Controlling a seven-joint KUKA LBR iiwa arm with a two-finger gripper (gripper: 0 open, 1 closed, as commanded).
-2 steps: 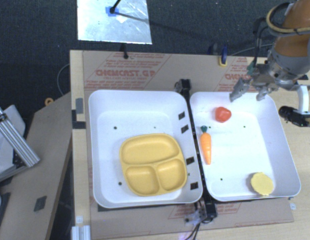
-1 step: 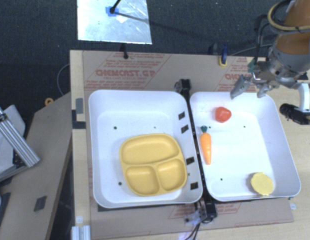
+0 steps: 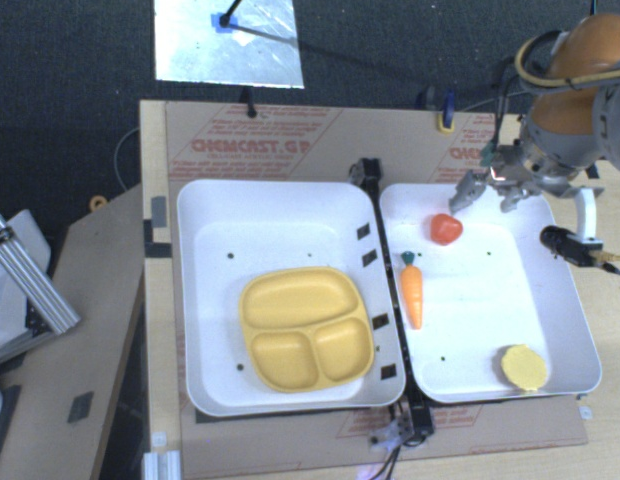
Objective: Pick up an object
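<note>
Gripper (image 3: 487, 195) hovering over right bin's (image 3: 570, 308) far edge, fingers apart, empty.
You're nearest the tomato (image 3: 446, 230), just beside; carrot (image 3: 412, 296) and yellow disc (image 3: 524, 367) lying farther off. Tomato's round, so it's likely rolling off if fingers are closing off-center.

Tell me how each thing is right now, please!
Tomato: loose in the right bin, untouched.
Carrot: lying flat by the divider.
Yellow disc: flat in the near corner.
Yellow tray: sitting in the left bin, nothing on it.
Gripper: open, above the tomato.
</note>
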